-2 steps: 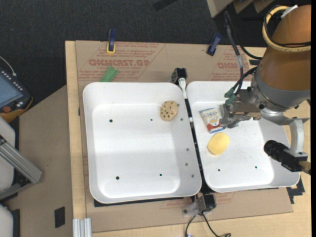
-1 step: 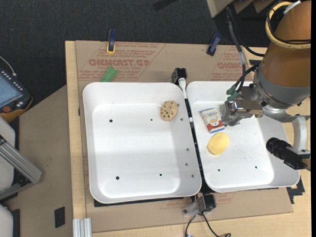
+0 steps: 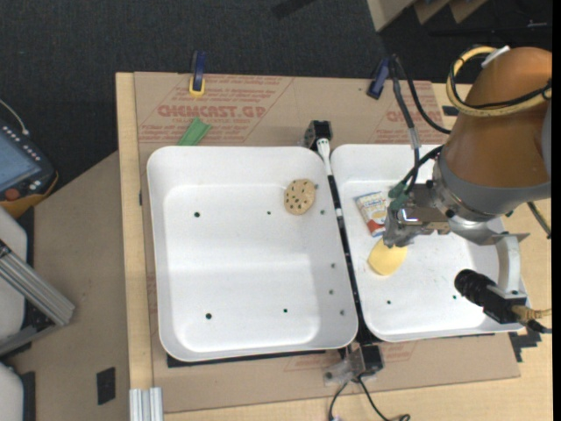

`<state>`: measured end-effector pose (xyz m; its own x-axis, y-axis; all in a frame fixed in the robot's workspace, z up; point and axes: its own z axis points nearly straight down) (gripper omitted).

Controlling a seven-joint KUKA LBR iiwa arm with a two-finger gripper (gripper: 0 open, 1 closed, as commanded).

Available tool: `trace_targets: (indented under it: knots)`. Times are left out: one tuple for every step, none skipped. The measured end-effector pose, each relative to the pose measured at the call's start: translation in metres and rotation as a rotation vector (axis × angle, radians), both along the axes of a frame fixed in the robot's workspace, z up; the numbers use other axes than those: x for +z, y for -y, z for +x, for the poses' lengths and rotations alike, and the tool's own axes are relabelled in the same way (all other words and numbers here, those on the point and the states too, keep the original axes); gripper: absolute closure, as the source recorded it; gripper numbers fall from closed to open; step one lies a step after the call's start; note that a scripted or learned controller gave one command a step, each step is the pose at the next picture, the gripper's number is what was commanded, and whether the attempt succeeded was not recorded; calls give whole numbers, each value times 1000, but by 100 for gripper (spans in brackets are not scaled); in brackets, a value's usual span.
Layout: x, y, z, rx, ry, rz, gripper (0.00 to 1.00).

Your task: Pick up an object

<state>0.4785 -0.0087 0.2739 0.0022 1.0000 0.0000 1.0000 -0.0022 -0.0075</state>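
A pale yellow rounded object (image 3: pixel 386 260) lies in the right bin (image 3: pixel 438 318), near its left wall. My gripper (image 3: pixel 400 235) hangs right over the yellow object's upper edge, touching or nearly touching it. A small white packet with red and blue print (image 3: pixel 372 209) lies just left of the gripper, partly hidden by it. A round chocolate-chip cookie (image 3: pixel 300 196) rests in the left bin (image 3: pixel 237 314), near its upper right corner.
The bins stand side by side on a cardboard sheet (image 3: pixel 140 235), with a black divider strip (image 3: pixel 340 235) between them. A green strip (image 3: pixel 193 132) lies on the cardboard behind the left bin. The arm's orange and grey body covers the right bin's far right part.
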Motion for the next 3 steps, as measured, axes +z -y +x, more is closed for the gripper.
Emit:
trace_targets:
  knots:
    - [21, 50, 1, -4, 11, -3, 100]
    - [33, -11, 2, 8, 11, 1, 100]
    - [29, 23, 1, -1, 6, -1, 100]
